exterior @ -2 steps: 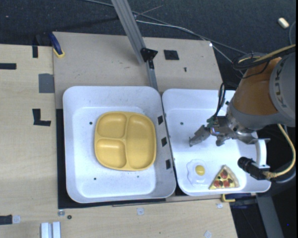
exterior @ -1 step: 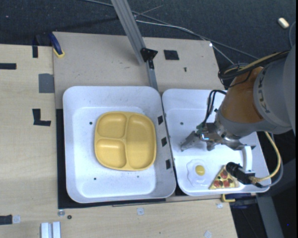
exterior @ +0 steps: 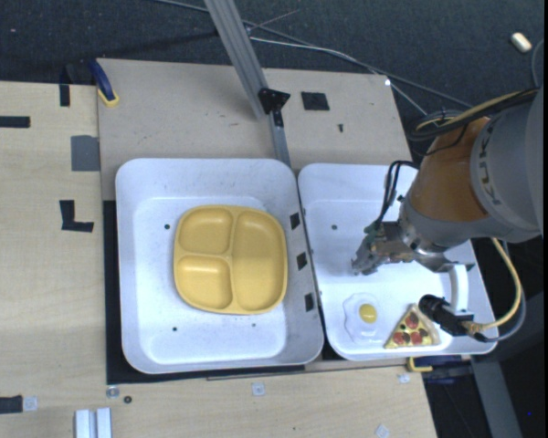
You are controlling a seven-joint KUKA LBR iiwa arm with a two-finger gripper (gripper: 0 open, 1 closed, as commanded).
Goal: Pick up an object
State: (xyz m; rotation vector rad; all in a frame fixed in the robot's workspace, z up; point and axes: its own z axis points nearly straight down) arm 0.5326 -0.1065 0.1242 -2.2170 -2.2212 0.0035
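This is a robot lab. A plywood bench [exterior: 219,117] marked with black tape carries two white bins [exterior: 210,176] side by side, a metal pole [exterior: 242,48] stands behind them, and loose cables [exterior: 329,48] trail over dark carpet [exterior: 365,16].

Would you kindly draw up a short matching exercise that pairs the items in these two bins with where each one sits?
Things:
1. yellow divided plate
2. fried egg toy
3. pizza slice toy
4. end effector

Places:
A. right bin, near right corner
B. left bin, middle
C. over the right bin's centre
D. right bin, near edge, beside the pizza

Pairs: 1-B, 2-D, 3-A, 4-C
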